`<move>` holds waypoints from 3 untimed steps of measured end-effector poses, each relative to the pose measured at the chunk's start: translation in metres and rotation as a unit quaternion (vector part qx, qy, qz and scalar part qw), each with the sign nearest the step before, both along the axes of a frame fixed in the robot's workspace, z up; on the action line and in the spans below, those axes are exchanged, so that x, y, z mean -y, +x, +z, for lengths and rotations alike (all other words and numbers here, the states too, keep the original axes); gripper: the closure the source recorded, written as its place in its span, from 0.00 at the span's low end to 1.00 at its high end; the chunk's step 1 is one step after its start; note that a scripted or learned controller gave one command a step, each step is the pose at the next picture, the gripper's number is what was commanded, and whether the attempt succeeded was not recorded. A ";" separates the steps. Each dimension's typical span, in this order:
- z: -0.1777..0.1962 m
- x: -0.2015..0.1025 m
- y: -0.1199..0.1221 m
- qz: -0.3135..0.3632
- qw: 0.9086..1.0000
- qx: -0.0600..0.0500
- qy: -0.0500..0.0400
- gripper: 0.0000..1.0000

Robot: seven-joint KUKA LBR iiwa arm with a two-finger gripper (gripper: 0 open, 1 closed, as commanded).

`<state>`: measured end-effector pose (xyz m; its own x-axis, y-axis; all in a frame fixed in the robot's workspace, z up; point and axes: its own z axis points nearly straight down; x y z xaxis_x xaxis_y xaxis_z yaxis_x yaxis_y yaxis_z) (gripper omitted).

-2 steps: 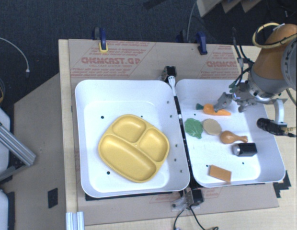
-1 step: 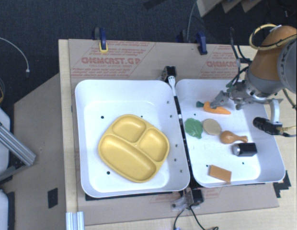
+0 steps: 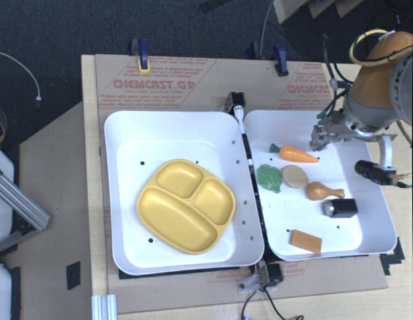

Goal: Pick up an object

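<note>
Two shallow white bins are sitting side by side on the tabletop [image 3: 193,79], which is covered by a brown board. The left bin [image 3: 120,179] is holding a yellow divided plate [image 3: 186,205], lying flat near its middle and well apart from everything the arm could reach at this moment.

The right bin [image 3: 373,235] is carrying the loose pieces: an orange carrot [image 3: 298,155] lying on its side near the far wall, a green leafy piece [image 3: 269,177] beside the dividing edge, a tan disc [image 3: 294,176] just beside that, a brown pear-shaped piece [image 3: 322,191], a dark cylinder [image 3: 341,208] and an orange-brown block [image 3: 306,241] near the front wall. They are lying scattered, most of them with some gap around them, which probably suits a program trying grasps from above.

The gripper [image 3: 324,136] is hanging over the far part of the right bin, just beyond the thick end of the carrot, with the grey arm and its orange band [image 3: 383,62] reaching in from the right. Whether it is apart or together is something I cannot tell from this slant; nothing is visibly caught in it. Judging by its position, the carrot is the likeliest target, though its rounded shape could be letting it roll away on contact.
</note>
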<state>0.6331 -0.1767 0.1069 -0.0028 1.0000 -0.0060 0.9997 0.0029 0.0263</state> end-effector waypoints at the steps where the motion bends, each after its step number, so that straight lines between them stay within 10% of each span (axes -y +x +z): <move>1: 0.052 -0.005 0.010 -0.001 1.000 -0.010 0.002 1.00; 3: 0.172 0.000 0.014 -0.001 1.000 -0.009 0.001 1.00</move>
<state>0.6474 -0.1763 0.2785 -0.0011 1.0000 -0.0032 1.0000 0.0011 0.0088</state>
